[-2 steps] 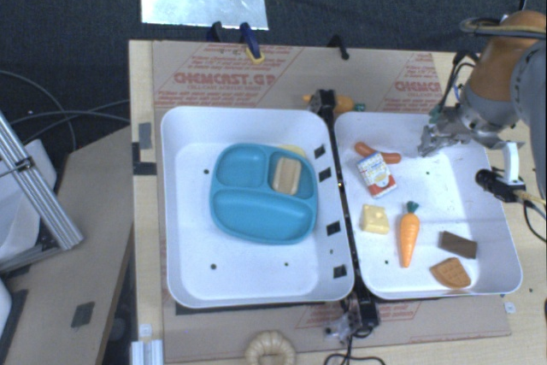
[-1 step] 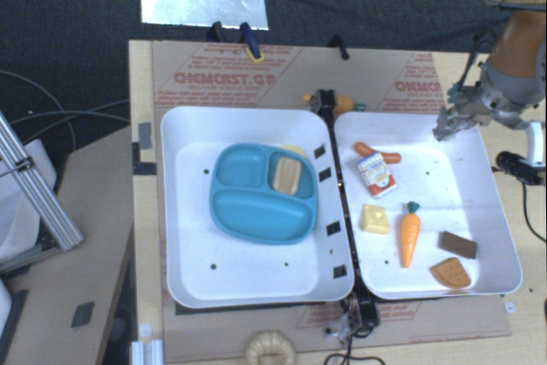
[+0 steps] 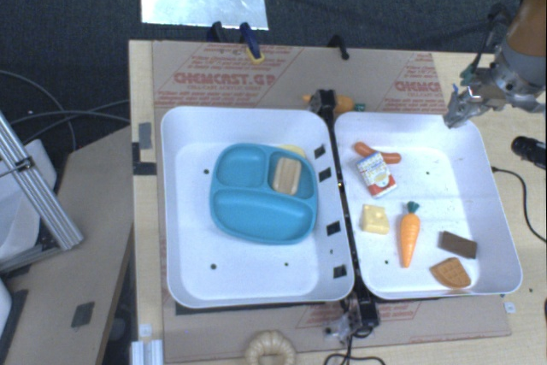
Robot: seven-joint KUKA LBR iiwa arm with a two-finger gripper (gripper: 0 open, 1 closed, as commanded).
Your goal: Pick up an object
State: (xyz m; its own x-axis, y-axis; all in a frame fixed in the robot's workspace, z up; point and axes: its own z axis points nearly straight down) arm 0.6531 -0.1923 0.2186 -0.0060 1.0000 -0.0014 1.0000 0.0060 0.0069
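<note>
Orange toy carrot [image 3: 409, 238], cheese wedge [image 3: 374, 219], small carton [image 3: 375, 173] and the rest lie untouched in the right bin [image 3: 496, 209], so the pick looks barely begun: the gripper [image 3: 459, 111] hovers above that bin's far right corner, apparently carrying nothing, its opening too blurred to judge.

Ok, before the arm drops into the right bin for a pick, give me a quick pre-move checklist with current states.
1. Two-finger gripper carrying nothing: ok, it hangs over the right white bin's far right corner.
2. Finger opening: cannot tell.
3. Targets present: ok, orange toy carrot, pale yellow cheese block, dark brown chocolate bar piece.
4. Carrot free of neighbours: ok, apart from the cheese.
5. Red sausage separate from small red-and-white carton: not ok, they touch.
</note>
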